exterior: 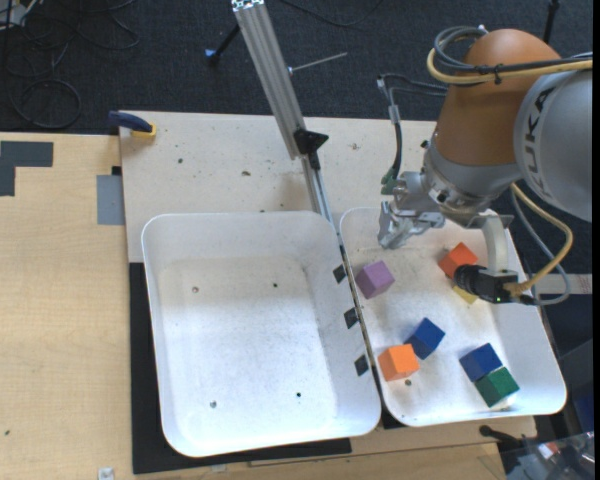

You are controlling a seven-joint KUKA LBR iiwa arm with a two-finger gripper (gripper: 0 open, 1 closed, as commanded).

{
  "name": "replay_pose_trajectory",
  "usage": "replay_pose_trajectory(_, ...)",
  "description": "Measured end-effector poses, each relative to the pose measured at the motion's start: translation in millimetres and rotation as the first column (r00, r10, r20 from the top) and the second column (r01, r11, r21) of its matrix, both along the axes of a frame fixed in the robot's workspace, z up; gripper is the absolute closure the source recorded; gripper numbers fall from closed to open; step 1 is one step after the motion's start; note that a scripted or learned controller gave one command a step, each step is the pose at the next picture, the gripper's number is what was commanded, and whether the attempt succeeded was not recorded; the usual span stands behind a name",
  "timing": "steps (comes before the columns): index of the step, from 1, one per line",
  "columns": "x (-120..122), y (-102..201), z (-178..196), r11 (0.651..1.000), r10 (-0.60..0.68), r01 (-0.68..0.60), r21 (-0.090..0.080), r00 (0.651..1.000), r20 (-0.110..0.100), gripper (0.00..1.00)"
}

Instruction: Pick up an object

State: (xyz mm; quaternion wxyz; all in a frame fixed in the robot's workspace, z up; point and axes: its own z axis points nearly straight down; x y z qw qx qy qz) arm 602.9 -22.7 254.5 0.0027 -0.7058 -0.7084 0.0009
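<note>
Left bin (240, 308): white, peppered with small dark specks. Right bin (435, 398): white, fewer specks. Black clips (352, 316) along the edge between them; black mat (140, 368) underneath.

Cubes in the right bin:
- purple cube (376, 278)
- far orange cube (457, 260), reddish orange
- near orange cube (399, 361), lighter orange
- small blue cube (427, 336)
- large blue cube (479, 359)
- green cube (498, 384), dark green

Arm (570, 138) grey with an orange band (495, 88). Gripper (400, 230) silver-grey metal. Bench (50, 298) pale wood with grey patches. Aluminium bar (275, 78) silver, black-and-white checker tip. Clamp (132, 124) blue and yellow. Floor (130, 48) dark grey.
</note>
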Motion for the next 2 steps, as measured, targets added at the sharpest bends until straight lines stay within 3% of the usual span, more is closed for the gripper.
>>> replay_pose_trajectory(2, -48, 88, -2, 1.0, 0.0, 0.0, -0.001, 1.0, -0.001, 1.0)
